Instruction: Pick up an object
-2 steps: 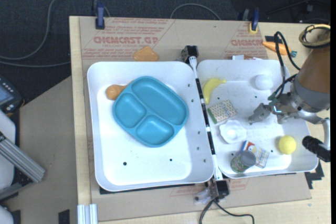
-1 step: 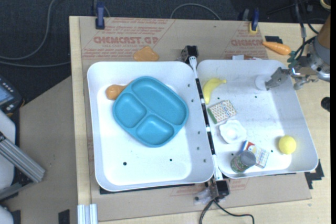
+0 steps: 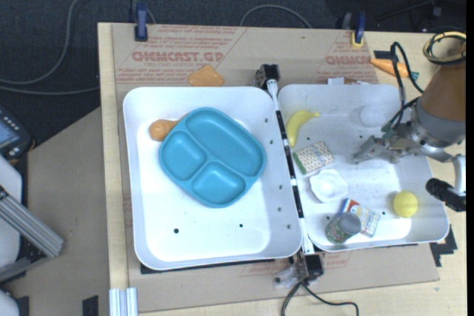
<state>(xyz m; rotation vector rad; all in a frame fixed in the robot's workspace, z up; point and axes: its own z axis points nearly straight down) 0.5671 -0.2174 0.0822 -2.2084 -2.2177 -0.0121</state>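
In the right-hand bin (image 3: 415, 233), right of centre in the frame, the objects up for picking lie loose and unclaimed: a yellow banana (image 3: 298, 123) at the bin's upper left, a checkered packet (image 3: 312, 156) just below it, a small white cup-like piece (image 3: 326, 185), a tin can (image 3: 342, 227) on its side touching a small printed packet (image 3: 366, 219) near the lower rim, and a yellow ball (image 3: 404, 203) toward the lower right. The gripper (image 3: 372, 149) hangs over the bin's bare middle with its fingers spread and nothing between them. By this view, the pick has not been made; choosing a target, closing on it and lifting remain. In the left bin (image 3: 141, 159), a blue divided plate (image 3: 212, 157) sits beside an orange item (image 3: 160, 129) at its upper left edge.
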